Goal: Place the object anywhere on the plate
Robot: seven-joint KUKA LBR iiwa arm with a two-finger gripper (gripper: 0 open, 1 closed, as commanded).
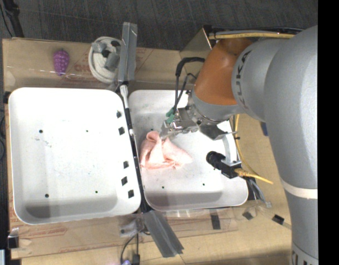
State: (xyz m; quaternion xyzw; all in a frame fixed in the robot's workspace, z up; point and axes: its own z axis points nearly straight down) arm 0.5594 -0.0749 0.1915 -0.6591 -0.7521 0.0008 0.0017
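below, dark carpet around tan bench

the bulky grey rounded metal arm fills the 3 o'clock side, with a broad orange band above its wrist and dark lettering beside that band. black cables loop at 9 o'clock of the band. a thin pale ring circles the arm toward 5 o'clock. the small metal pincer carries a green part.

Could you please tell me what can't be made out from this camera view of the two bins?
- Gripper: fingertips too small and cluttered; whether they grasp the pink cloth can't be told.
- Right bin: its upper right part is covered by the arm.
- Purple object: too small to identify.
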